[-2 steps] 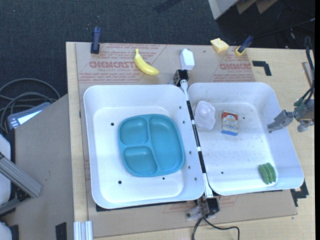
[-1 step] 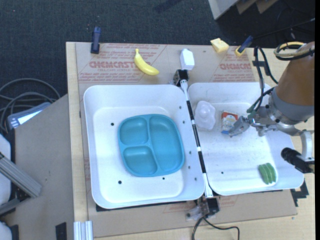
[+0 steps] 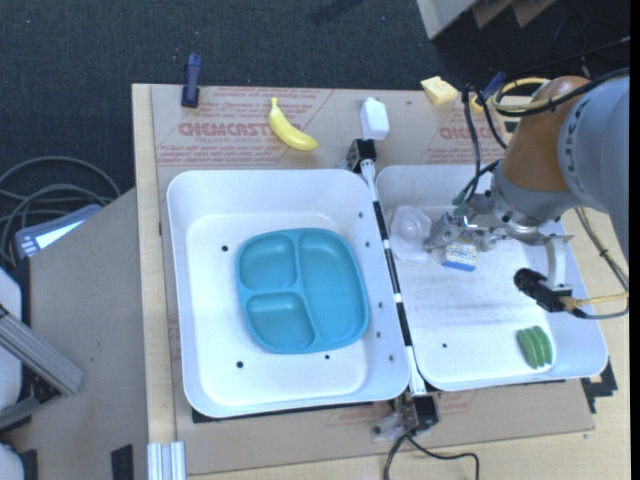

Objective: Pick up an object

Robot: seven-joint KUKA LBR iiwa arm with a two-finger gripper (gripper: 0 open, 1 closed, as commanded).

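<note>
A: Where is the hand (image 3: pixel 452 236) right now?

B: Low in the right bin (image 3: pixel 500 363), toward its upper left. Just below the fingers lies a small blue-and-white packet (image 3: pixel 461 258), touching or nearly so. I cannot tell whether the fingers are spread or closed, or whether they grip it.

A: How does the packet lie?

B: Its long side seems to run roughly left to right, though it is small and partly covered. A clear cup (image 3: pixel 408 226) sits just left of the hand.

A: Anything else to pick?

B: A green pickle (image 3: pixel 536 347) lies well apart in the lower right corner, its long axis running up and down. The left bin (image 3: pixel 200 268) holds a blue plate (image 3: pixel 300 290).
</note>
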